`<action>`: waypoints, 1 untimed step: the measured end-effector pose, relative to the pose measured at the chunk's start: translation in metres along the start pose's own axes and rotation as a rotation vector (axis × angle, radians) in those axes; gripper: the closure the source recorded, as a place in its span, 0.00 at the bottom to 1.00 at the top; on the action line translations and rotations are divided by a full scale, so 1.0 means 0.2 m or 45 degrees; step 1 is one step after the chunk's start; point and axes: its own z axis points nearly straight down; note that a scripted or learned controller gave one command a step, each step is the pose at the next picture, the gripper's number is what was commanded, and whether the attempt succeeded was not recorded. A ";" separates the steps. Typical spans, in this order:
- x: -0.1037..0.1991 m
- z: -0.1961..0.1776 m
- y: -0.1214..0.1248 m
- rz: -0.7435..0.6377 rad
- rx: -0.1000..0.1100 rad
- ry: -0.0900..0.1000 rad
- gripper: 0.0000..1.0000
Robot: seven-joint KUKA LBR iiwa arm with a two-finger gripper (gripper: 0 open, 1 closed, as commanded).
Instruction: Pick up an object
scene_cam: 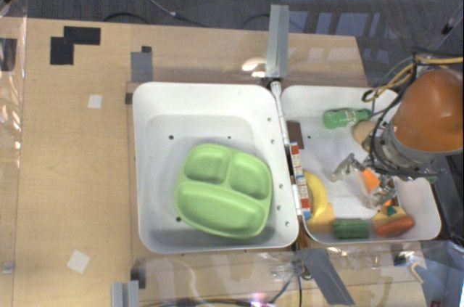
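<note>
Dark green block (pixel 351 228) – beside banana (pixel 317 198) – no legible labels

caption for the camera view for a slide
Arm's gripper low in the right bin among toy food; green divided plate in the left bin.

1. The scene is evenly and brightly lit from above; the left bin (pixel 145 153) reads near pure white with little surface detail.
2. A bright glare spot sits on the bench (pixel 72 189) just beyond that bin's far rim.
3. The green tray (pixel 225 191) throws only a soft, short shadow on the bin floor.
4. Pale reflections streak across the frame's right and lower parts.
5. Focus is fair, with small things slightly soft.
</note>
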 end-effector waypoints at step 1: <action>-0.03 -0.07 -0.01 -0.002 0.016 -0.018 1.00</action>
